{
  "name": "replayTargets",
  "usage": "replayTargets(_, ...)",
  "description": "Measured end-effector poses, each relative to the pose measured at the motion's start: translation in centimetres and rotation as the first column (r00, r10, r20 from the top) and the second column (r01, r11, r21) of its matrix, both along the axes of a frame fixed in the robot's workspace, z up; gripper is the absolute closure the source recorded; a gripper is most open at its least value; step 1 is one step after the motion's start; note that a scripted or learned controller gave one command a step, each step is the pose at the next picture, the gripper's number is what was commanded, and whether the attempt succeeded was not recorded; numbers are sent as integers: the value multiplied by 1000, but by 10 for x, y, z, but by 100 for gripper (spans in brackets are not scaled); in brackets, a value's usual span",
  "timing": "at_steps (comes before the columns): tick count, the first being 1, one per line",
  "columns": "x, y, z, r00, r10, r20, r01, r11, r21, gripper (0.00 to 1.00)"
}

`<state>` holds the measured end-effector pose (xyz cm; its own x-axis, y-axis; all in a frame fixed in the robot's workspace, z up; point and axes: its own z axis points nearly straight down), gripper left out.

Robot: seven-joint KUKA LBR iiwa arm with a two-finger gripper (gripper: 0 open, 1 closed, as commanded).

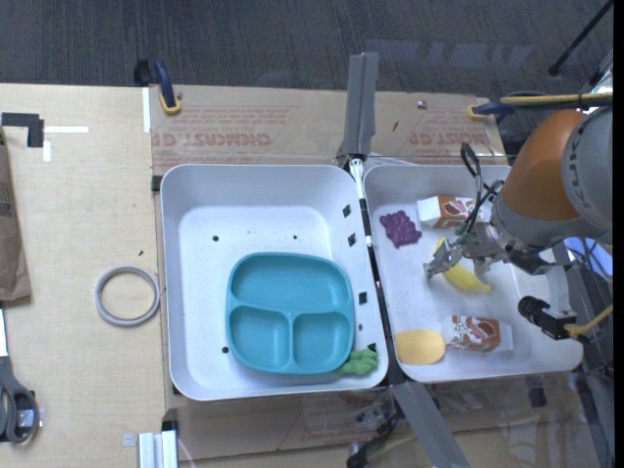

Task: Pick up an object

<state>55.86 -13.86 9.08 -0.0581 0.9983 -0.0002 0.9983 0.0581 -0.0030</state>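
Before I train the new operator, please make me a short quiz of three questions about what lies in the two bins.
1. True or false: the blue tray lies in the left bin.
2. Which thing is nearest the gripper? A. grapes B. banana C. green toy
3. Fill in: the yellow lemon lies beside a brown ____ in the right bin.

Key: 1. true. 2. B. 3. packet.
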Motion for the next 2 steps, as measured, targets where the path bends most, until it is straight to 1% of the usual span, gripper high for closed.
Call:
replayTargets(1, 0, 0, 9, 1000, 0, -2, 0, 1000, 0, 100)
replayTargets(2, 41, 34, 121, 998, -68, 2, 68, 998, -2, 100)
